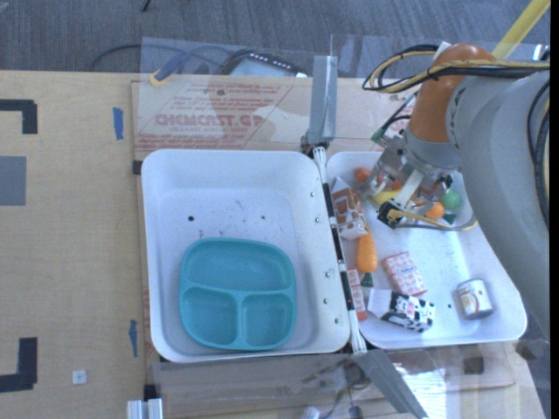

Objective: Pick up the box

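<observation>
A small pink-and-white box lies flat in the middle of the right bin. A second red-and-white carton leans against that bin's left wall. My gripper hangs over the far part of the right bin, up and a little left of the pink box and well apart from it. Small orange pieces lie just to its left. Nothing shows between the gripper and either box.
In the right bin there are also a carrot, a black-and-white toy cow, a small can and a green piece. A teal divided plate sits in the left bin.
</observation>
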### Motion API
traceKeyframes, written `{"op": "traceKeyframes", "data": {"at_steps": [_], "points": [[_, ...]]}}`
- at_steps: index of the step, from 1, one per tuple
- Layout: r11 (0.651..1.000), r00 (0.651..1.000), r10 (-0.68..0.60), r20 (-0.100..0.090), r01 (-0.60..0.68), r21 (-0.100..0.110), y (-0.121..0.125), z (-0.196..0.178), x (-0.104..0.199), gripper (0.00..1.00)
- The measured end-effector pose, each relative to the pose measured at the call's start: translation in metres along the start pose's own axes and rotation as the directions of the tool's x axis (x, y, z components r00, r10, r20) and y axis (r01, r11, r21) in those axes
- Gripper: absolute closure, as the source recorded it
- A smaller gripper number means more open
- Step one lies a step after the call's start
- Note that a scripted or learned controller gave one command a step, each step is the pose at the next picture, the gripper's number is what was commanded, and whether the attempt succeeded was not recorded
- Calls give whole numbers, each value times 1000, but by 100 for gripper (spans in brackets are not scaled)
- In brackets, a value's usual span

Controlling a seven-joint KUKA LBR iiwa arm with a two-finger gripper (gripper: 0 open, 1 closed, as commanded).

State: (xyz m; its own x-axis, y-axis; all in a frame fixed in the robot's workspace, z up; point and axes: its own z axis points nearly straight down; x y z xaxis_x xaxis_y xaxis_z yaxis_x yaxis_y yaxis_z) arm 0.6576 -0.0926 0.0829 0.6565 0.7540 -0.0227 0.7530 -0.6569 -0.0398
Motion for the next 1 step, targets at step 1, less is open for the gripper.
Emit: {"op": "traceKeyframes", "data": {"at_steps": [1], "points": [[988, 988, 157, -4, -157, 6, -2, 0, -1, 0]]}}
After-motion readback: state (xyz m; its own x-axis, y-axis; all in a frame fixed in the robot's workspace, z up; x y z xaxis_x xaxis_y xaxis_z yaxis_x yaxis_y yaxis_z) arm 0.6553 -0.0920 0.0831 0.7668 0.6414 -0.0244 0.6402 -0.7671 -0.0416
